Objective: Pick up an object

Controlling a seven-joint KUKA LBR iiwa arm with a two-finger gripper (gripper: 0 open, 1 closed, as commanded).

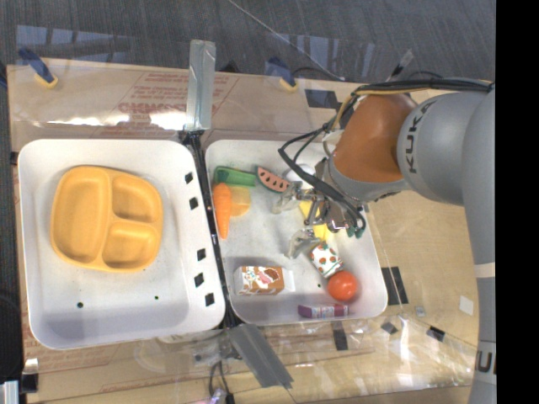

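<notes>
Camera view: your table (101, 91) is cardboard-covered. On your left, a yellow divided plate (105, 217) in the left bin (50, 318). The right bin (253, 314) holds carrot (222, 209), watermelon slice (271, 178), snack packet (259, 279), tomato (342, 286). The tool (313, 225) hovers above; its grip, you cannot tell.

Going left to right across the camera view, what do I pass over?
Yellow divided plate → carrot → snack packet → gripper → tomato.
</notes>
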